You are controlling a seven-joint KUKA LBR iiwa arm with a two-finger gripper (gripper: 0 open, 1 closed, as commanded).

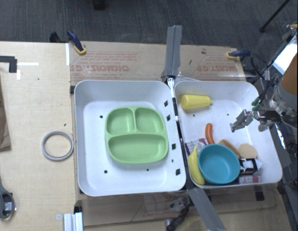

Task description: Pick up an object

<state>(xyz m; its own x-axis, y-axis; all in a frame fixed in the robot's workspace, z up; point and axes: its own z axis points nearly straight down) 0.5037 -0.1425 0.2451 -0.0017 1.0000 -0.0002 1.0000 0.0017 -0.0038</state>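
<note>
My gripper point(251, 121) hangs over the right side of the right bin point(226, 110), open, with nothing between its fingers. Below it and a little to the left lie a beige round piece point(248, 151) and a tan bun-like piece point(229, 145). An orange sausage-shaped toy point(209, 132) lies to the gripper's left. A yellow corn-like toy point(195, 101) rests near the bin's back left. A blue bowl point(218, 164) sits at the front, with a yellow piece point(194, 167) against its left side.
The left bin point(91, 143) holds a green divided plate point(137, 134). A small printed packet point(196, 145) and a black-and-white item point(250, 166) lie around the bowl. A grey ring point(58, 145) lies on the bench left of the bins.
</note>
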